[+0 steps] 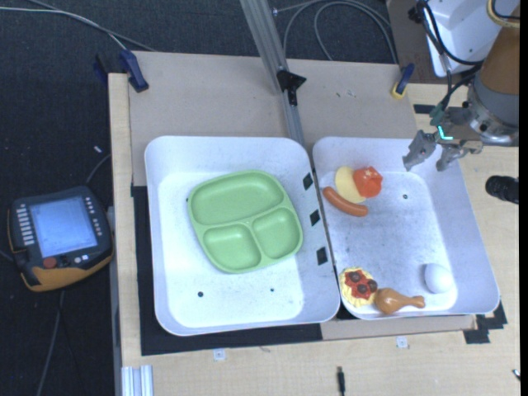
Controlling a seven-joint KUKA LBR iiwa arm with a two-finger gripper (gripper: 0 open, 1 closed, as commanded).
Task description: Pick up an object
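We see the gripper above the right bin, its jaws open and holding nothing.

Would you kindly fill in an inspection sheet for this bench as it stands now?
Surface: wooden bench bearing left bin and right bin.
Job's things: in the right bin, sausage, yellow piece, red piece, pizza slice, drumstick, white egg.
Clutter: green divided plate in the left bin.
Grippers: gripper above the right bin's far right corner, fingers apart, holding nothing.
Cables: grey cable loops behind the bench.
Surroundings: teach pendant on the dark floor.
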